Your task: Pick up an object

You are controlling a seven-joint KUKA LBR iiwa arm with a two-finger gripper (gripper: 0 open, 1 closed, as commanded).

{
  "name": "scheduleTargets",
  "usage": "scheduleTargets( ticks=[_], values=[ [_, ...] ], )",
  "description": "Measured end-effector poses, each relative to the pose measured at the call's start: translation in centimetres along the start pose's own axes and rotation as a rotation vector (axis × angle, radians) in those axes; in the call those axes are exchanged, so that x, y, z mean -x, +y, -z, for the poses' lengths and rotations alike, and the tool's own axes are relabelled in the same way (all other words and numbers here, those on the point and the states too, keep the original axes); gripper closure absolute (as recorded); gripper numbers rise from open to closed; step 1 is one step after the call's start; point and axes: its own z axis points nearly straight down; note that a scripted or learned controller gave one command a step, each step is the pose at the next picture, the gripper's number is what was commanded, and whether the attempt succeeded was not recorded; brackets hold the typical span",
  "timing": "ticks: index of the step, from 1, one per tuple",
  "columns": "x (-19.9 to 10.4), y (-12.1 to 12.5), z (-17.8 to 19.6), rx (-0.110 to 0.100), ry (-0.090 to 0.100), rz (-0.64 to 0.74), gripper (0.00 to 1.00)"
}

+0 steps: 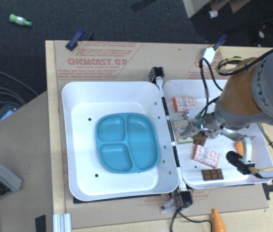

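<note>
My gripper (195, 128) hangs low over the left half of the right bin (233, 180), with the grey arm and its orange band (240, 88) covering the bin's upper right. It sits right above a green patterned packet (179, 127) and a small dark brown piece (200, 140). A red-and-white packet (184, 103) lies further back, and another red-and-white packet (205, 154) lies in front of the gripper. A brown chocolate bar (212, 174) rests near the front wall. An orange piece (240, 148) lies to the right, partly behind a black part of the arm.
The left bin (73, 129) holds a blue divided plate (127, 142). A divider rail with black clamps (168, 124) separates the bins. Cables run over the bench at the back right. An orange tool tip (216, 221) lies on the bench in front.
</note>
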Motion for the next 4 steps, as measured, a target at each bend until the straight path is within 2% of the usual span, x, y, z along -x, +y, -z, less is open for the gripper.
scheduleTargets(
  ticks=[1, 2, 3, 4],
  values=[
    [-0.5, -0.4, 0.1, 0.005, -0.003, -0.002, 0.00],
    [-0.6, -0.3, 1.1, 0.006, -0.001, -0.001, 1.00],
    [-0.6, -0.3, 1.1, 0.007, -0.001, -0.001, 0.00],
    [-0.1, -2.0, 0.1, 0.007, 0.000, -0.001, 0.00]
  ],
)
